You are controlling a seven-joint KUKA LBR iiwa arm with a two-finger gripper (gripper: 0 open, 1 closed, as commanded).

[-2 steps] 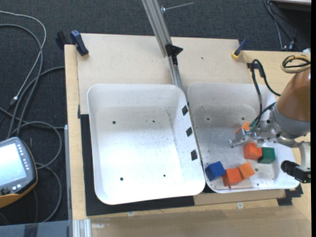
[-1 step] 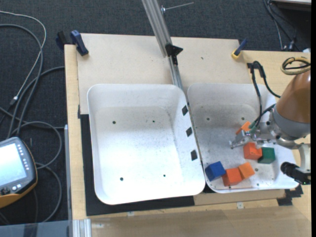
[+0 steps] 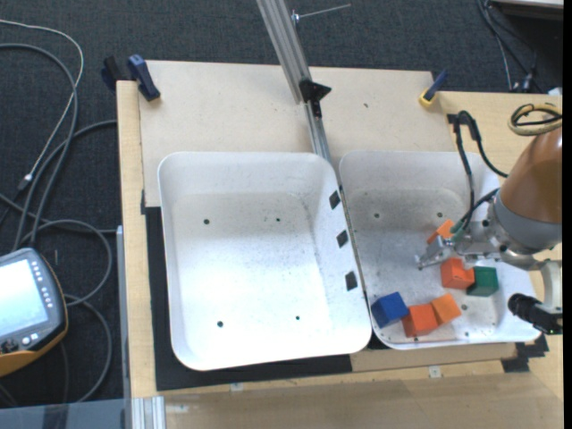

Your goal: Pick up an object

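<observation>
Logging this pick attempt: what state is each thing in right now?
Gripper: low in the right bin, nothing seen held.
Blue block: lying loose.
Green block: lying against an orange block.
Left bin: upright, level.

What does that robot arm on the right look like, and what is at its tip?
The arm is thick and rounded, with an orange band above a grey wrist section. Black cables loop along it. At its tip sits a small metal claw with thin silvery fingers, and something green shows on the mounting just behind it. A black fitting sticks out under the wrist.
</observation>
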